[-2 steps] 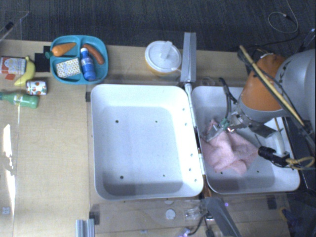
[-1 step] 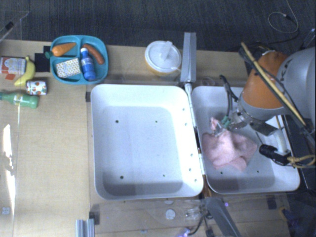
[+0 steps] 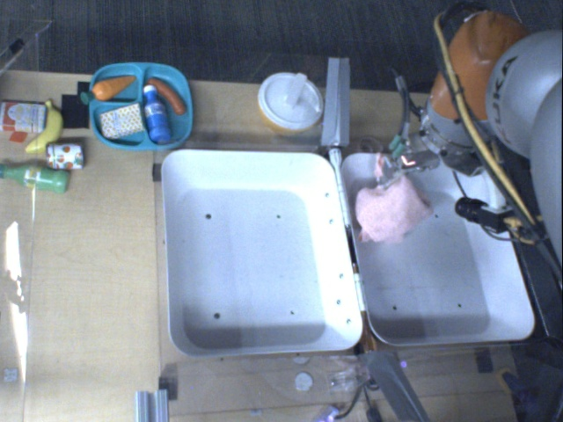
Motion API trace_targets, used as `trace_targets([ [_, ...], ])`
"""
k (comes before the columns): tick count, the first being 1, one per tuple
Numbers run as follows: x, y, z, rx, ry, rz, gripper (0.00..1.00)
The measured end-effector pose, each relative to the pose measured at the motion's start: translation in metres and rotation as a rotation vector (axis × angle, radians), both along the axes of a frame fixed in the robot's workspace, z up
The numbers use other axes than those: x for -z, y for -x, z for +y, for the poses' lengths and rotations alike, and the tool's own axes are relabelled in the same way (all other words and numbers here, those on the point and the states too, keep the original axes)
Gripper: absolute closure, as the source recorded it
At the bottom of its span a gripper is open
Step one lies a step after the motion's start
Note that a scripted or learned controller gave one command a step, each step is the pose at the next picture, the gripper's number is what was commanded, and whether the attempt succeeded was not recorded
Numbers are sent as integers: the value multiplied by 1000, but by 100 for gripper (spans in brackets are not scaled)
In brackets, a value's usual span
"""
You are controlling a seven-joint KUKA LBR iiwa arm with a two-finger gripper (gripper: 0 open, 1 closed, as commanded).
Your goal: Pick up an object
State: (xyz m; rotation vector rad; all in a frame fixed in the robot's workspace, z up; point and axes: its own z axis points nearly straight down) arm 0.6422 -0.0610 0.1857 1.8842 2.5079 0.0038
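A soft pink cloth hangs over the upper left part of the right bin. A narrow pink tip of it runs up into my gripper, which is shut on that tip. The arm, grey with an orange band, comes in from the upper right. The cloth's bulk droops below the fingers, close to the bin's left wall.
The left bin lies beside the right one. Behind the bins stand a white-lidded round container and a blue divided tray of toy food. A banana, a small can and a green bottle lie at far left.
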Motion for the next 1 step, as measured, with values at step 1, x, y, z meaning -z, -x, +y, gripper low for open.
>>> trace_targets([
  [1, 1, 19, 31, 50, -1, 3, 100],
])
